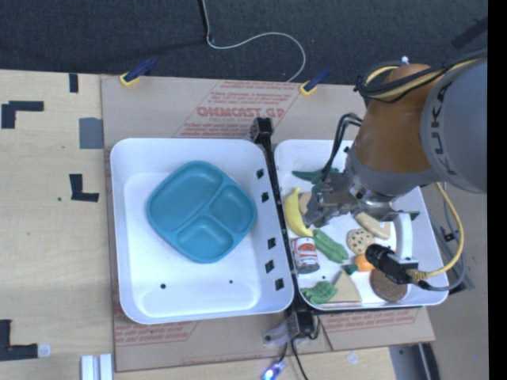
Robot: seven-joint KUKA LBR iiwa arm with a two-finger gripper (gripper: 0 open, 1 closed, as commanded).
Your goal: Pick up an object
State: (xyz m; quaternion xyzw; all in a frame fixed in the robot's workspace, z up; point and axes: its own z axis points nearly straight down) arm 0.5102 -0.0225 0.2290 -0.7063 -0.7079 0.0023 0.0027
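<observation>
Two bins (127, 236), one arm (412, 133).
Left: one blue plate (202, 210). Right: one banana (294, 212), one can (306, 254), gripper (323, 204) above; jaw state indiscernible.

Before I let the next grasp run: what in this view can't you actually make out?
- Gripper: dark and small in the camera view; whether it grips anything cannot be told.
- Right bin: the arm hides its upper middle.
- Can: label too small to read.
- Green item at the bin's front: too small to identify.
- Banana: its right side is partly behind the gripper.
</observation>
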